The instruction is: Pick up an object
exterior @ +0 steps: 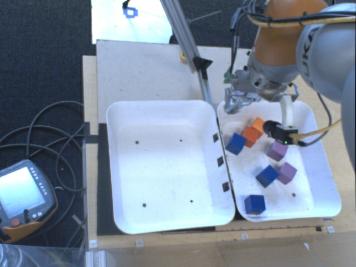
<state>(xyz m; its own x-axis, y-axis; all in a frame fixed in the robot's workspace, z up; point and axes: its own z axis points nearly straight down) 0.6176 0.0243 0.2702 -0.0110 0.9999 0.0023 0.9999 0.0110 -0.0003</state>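
gripper (238, 102): hangs over the far left corner of the right bin (325, 171)
fingers: I cannot tell if they are apart or together, and nothing shows between them
nearest block: the blue block (236, 143), just nearer than the fingers, close to the bin's left wall
room: orange block (253, 132) touches its right side; left side is tight

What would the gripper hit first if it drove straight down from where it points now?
Probably bare floor of the right bin, near its far-left corner. The gripper hangs there; the nearest block, the orange cube, seems slightly off that line, though depth is unclear.
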